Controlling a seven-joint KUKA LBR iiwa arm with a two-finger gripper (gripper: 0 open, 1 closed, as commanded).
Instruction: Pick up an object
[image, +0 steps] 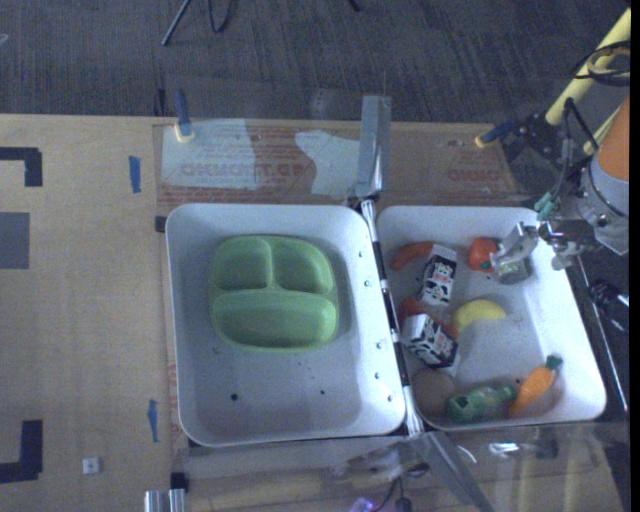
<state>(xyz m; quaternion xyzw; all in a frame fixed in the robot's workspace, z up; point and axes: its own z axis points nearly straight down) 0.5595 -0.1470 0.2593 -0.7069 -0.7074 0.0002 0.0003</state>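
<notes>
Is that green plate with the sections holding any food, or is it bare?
Bare. The green plate lies flat in the left bin, and all three of its sections show plain green with nothing in them.

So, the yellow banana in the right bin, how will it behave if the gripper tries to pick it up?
The banana looks like smooth toy plastic, so it is probably light, stiff and a bit slippery. Its curved shape may let it rock or turn when pushed. A milk carton lies close beside it, so it could be nudged too.
</notes>
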